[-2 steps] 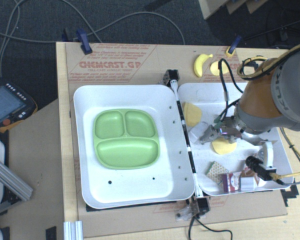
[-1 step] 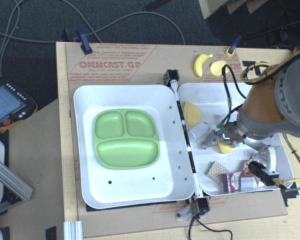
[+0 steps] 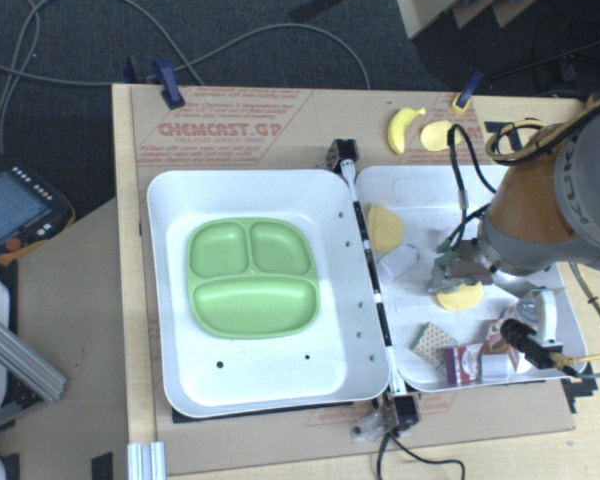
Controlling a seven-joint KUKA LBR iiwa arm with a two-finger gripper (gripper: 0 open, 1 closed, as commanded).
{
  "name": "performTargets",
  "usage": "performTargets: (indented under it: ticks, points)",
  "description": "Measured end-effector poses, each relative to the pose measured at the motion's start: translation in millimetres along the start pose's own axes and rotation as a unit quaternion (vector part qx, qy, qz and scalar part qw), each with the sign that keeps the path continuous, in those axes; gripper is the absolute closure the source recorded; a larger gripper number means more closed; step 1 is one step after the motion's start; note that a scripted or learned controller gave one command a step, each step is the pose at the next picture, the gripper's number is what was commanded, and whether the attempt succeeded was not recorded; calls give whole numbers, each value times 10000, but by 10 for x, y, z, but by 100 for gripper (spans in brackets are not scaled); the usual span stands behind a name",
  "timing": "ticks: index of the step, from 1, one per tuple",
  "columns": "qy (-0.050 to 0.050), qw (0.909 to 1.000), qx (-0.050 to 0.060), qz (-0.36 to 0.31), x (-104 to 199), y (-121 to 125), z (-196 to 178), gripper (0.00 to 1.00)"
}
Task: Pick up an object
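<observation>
The arm (image 3: 545, 208) reaches into the right bin (image 3: 420, 183) and has its gripper (image 3: 458, 270) low over the middle of that bin, directly above a pale yellow object (image 3: 461, 296) that lies just toward the bin's near edge from the tool. This looks like the closing-in step of a pick: the tool is down at the object, but nothing shows lifted clear of the bin floor. Whether the gripper is spread or pinched cannot be told from this slant, since the wrist and its cabling cover the tips, and no object can be seen between them, so a hold cannot be claimed. The yellow object is a flattish oblong lump; its long axis runs roughly along the bin's near edge, left to right, with the blunter end toward the bin's right wall, though part of it is hidden under the tool. If that is the target, the next move calls for the jaws to straddle its short width, across that long axis, close firmly, and rise straight up without dragging it. Other things share the bin: a rounded yellow piece (image 3: 385, 228) near the left wall, a checkered wedge (image 3: 432, 341) and a red-and-white packet (image 3: 462, 364) by the near edge, close enough that a sideways slip could nudge them. The left bin (image 3: 170, 208) carries a green divided tray (image 3: 252, 276) at its centre, well apart from the work.
</observation>
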State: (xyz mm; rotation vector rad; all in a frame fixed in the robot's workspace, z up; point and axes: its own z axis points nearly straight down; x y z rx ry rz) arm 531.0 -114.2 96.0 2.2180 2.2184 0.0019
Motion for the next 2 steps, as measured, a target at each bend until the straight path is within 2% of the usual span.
performTargets:
  ticks: [1, 2]
  points:
    - [-3, 10000, 9, 7, -776, -78, -634, 100]
    - [6, 10000, 15, 2, -764, -79, -627, 0]
